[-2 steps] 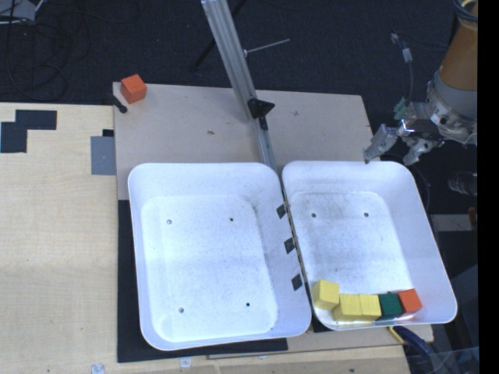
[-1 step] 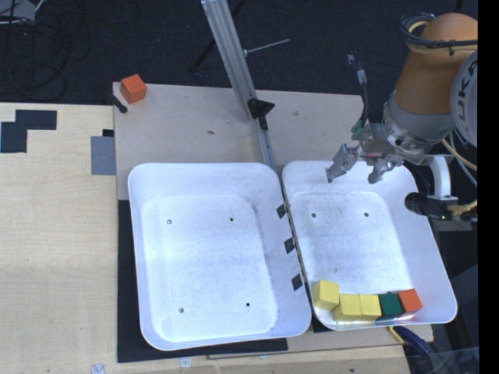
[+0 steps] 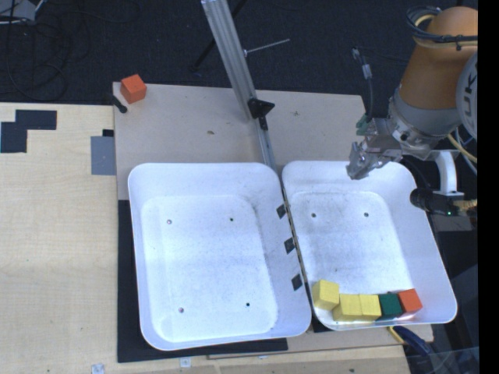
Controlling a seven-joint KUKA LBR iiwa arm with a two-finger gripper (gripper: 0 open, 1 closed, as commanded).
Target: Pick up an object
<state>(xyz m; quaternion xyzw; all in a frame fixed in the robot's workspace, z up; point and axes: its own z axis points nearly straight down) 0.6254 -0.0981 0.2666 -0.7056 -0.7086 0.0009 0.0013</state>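
Note:
Several small blocks lie in a row along the near edge of the right bin (image 3: 437, 267): a yellow block (image 3: 326, 294), two more yellow blocks (image 3: 359, 307), a green block (image 3: 390, 305) and an orange-red block (image 3: 409, 300). My gripper (image 3: 361, 164) hangs over the far edge of the right bin, well away from the blocks, with nothing visible between its fingers. Whether the fingers are apart or together is too small to make out.
The left bin (image 3: 148, 209) sits beside the right one, with black clips along their shared edge. An orange cube (image 3: 133, 88) rests on the bench at the far left. A slanted metal rail (image 3: 234, 61) rises behind the bins.

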